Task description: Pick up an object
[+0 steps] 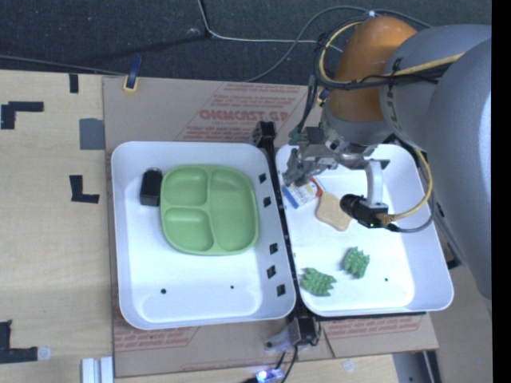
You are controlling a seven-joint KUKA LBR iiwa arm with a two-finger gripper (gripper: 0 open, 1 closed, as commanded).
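Tool sits low at the upper left corner of your right shallow white bin, over a small blue-and-white packet; you cannot tell whether it grips anything. Judge the pick as not yet done, since nothing is visibly lifted. Count in that bin one packet, one tan bread-like piece and two green leafy toy pieces. Your left white bin carries one green divided plastic plate and one small black block.
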